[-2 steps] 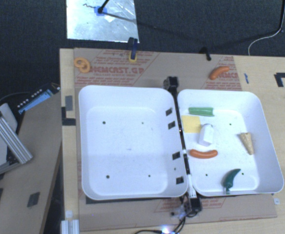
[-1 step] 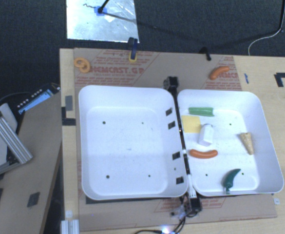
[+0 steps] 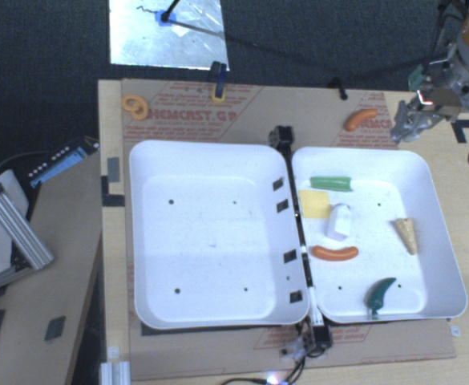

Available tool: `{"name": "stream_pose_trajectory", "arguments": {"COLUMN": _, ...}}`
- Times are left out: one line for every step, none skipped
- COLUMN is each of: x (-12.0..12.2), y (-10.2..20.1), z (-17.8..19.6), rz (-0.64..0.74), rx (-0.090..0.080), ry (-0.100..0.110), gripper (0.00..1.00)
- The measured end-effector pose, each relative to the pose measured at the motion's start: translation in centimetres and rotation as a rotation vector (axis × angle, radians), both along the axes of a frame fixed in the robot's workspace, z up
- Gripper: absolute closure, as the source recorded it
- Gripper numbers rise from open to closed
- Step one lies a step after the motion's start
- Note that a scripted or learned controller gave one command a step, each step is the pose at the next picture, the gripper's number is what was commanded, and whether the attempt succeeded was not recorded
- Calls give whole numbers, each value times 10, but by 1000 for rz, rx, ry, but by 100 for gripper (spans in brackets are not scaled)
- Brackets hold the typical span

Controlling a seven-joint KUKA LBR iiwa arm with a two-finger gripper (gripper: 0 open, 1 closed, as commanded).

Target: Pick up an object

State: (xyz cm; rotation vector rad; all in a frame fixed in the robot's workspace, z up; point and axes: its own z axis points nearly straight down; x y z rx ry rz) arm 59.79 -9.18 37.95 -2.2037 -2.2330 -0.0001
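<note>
Nearest the camera, in the right bin (image 3: 438, 215), lies a dark green pepper (image 3: 380, 293) by the front wall. Behind it sit a sausage (image 3: 334, 253), then a small white bottle (image 3: 340, 220) touching a yellow block (image 3: 314, 204), with a tan cone (image 3: 406, 234) off to the right side. Furthest back in that bin is a green stick (image 3: 331, 184). That makes six things in the right bin, one of each kind. The left bin (image 3: 210, 231) shows nothing but its white floor. Two bins in all.

Beyond the bins, on the desk (image 3: 242, 111), a second sausage (image 3: 361, 119) lies outside the right bin's far edge, so there are two sausages altogether, and an orange ring (image 3: 135, 106) rests at the far left corner.

The tool (image 3: 410, 123) hangs above the desk past the right bin's far right corner, near that outer sausage and well apart from everything in the bin. Whether it is released or clenched cannot be told here; nothing is seen in it.

By my reading, the pick has not begun: this is the approach stage. The next move calls for choosing a target, bringing the tool over it and descending squarely.
</note>
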Motion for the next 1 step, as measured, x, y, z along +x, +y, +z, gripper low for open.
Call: {"name": "stream_pose_trajectory", "arguments": {"x": 8, "y": 68, "z": 71, "rz": -1, "rx": -1, "ry": -13, "gripper": 100}}
